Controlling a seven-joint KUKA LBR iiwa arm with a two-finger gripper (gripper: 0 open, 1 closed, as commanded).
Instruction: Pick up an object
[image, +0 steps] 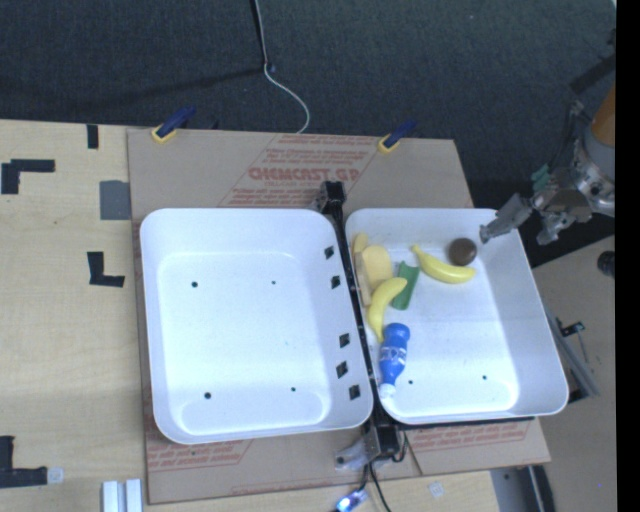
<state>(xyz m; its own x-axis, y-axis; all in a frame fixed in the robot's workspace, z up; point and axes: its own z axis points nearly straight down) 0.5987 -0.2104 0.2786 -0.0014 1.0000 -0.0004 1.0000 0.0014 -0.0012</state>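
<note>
Camera view: we're seeing jaws apart beside the right bin (500, 225) rim, nearing the brown ball (461, 250); it's risking rolling against the banana (443, 267).

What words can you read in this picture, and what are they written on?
"CHEMCAST GP", in red, on the brown board under the bins; it looks mirrored and blurry, so I'm not sure.
Smaller red print beside it: too blurred to read.
Blue bottle label: too small to read.

Wooden bench (60, 330) under cardboard sheet (290, 175), two white bins (160, 300) side by side.
</note>
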